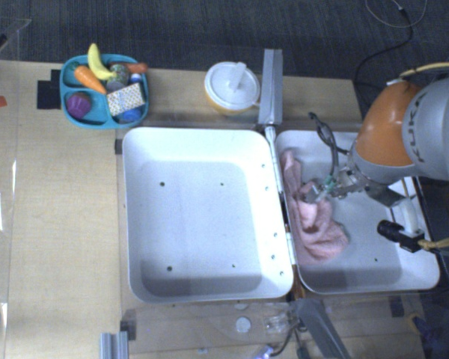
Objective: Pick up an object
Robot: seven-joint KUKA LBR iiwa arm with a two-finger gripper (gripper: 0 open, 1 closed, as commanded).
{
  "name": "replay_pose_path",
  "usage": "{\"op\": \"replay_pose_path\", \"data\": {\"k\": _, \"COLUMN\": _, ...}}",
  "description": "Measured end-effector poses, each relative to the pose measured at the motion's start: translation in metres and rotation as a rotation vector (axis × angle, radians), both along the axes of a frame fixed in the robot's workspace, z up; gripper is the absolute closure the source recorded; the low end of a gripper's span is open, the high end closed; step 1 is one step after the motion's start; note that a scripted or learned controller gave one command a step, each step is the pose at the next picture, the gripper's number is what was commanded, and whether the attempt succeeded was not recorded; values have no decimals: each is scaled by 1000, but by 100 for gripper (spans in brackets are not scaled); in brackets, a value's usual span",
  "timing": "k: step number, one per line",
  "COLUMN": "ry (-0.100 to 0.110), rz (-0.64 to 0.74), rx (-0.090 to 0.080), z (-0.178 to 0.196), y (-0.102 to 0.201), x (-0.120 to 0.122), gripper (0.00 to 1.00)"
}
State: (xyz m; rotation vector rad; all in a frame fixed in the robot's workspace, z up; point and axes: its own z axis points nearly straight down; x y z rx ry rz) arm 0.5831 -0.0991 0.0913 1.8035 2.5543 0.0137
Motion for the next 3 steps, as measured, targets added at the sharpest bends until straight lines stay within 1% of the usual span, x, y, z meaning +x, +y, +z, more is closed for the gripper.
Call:
{"op": "replay_pose_path", "data": {"k": 1, "ry": 2, "rz": -84, "rx": 1, "z": 0, "y": 10, "x": 34, "gripper": 0}}
{"op": "replay_pose_path", "data": {"k": 2, "ry": -1, "rz": 126, "rx": -3, "z": 0, "y": -7, "x": -12, "gripper": 0}}
{"op": "replay_pose_path", "data": {"k": 3, "ry": 8, "rz": 167, "rx": -3, "z": 17, "y": -59, "x": -55, "gripper": 0}}
